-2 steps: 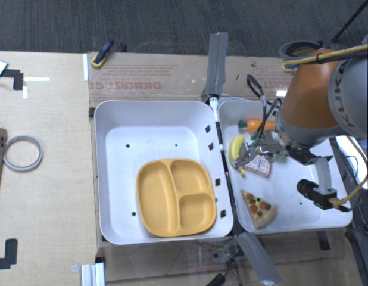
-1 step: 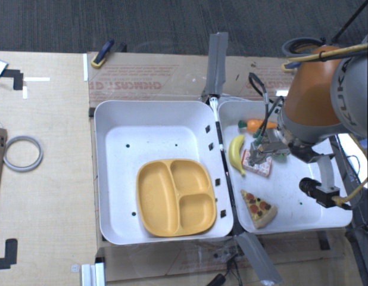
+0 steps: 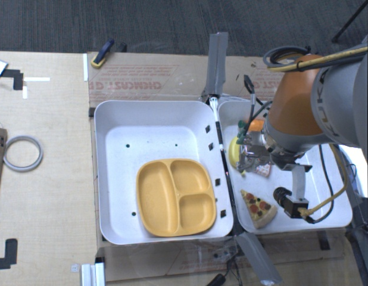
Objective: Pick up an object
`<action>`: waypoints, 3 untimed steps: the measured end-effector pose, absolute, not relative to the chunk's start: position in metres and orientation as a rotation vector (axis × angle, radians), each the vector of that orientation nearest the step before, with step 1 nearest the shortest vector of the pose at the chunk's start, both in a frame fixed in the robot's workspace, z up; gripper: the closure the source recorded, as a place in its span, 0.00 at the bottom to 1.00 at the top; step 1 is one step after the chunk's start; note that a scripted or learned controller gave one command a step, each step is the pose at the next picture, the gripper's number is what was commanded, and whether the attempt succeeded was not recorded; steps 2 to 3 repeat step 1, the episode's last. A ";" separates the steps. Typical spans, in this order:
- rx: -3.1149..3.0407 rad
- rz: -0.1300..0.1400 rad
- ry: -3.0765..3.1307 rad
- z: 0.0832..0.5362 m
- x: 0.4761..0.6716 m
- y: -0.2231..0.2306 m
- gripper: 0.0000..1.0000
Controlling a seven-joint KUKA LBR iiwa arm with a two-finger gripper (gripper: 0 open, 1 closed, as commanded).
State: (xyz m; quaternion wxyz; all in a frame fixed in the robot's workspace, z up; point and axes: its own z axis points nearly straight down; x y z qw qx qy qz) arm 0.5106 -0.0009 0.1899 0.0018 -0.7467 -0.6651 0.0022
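bins (image 3: 103,177): 2 | divided plate (image 3: 175,196): 1 | pizza slice (image 3: 258,207): 1 | tape roll (image 3: 21,153): 1

My bench top (image 3: 47,219) is pale wood-look board, with dark grey carpet floor (image 3: 142,11) running across the top of the view behind it. Flattened brown cardboard (image 3: 154,79) with red print lies under the bin area; on the board to the left sit a roll of tape (image 3: 20,152), black tape markers (image 3: 16,79) and a white strip (image 3: 36,80). Lighting is even, no hard shadows.
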 end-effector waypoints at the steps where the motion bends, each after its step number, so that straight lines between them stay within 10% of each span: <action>1: -2.350 0.007 -2.085 0.276 0.575 0.001 1.00; 3: -2.350 0.007 -2.085 0.276 0.575 0.001 1.00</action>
